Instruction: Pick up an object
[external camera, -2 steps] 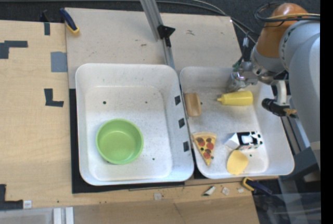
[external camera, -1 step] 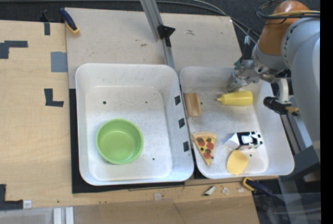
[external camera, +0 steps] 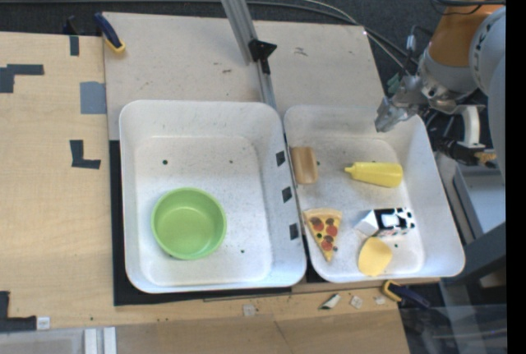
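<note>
My gripper (external camera: 388, 119) hangs over the far right corner of the right bin (external camera: 436, 180), above and apart from everything in it. Below it a yellow bottle-shaped toy (external camera: 376, 173) lies on its side. A brown block (external camera: 304, 164) rests near the bin's left wall. A pizza slice (external camera: 324, 231) sits at the front left, a black and white toy (external camera: 388, 221) beside it, and a yellow round piece (external camera: 375, 257) at the front. A green bowl (external camera: 188, 222) stands in the left bin (external camera: 131, 180).
A grey metal pole (external camera: 238, 11) slants across the bench behind the bins. A blue and yellow clamp (external camera: 109, 32) lies at the back left, and another one (external camera: 403, 292) sits at the right bin's front edge. Cables run behind the arm (external camera: 464, 32).
</note>
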Robot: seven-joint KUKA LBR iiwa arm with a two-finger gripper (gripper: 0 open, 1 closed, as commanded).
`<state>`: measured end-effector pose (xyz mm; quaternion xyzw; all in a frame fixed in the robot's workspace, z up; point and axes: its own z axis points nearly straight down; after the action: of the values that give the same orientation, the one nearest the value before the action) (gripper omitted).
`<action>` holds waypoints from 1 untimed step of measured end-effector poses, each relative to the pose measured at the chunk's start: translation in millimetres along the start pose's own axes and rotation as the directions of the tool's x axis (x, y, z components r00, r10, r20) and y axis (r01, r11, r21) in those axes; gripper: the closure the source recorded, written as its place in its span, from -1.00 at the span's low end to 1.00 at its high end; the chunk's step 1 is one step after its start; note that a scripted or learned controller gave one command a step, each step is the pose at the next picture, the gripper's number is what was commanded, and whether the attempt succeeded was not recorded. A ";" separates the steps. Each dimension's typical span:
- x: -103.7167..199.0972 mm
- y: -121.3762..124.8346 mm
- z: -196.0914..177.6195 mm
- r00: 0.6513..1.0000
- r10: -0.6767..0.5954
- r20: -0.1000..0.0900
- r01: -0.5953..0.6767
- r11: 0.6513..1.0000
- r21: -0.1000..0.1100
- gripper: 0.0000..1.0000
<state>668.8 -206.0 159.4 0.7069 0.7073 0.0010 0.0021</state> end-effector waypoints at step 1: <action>2.1 -2.1 -44.0 1.000 -0.001 -0.001 0.001 1.000 0.002 1.00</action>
<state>666.5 -203.8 203.3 0.7067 0.7075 0.0008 0.0011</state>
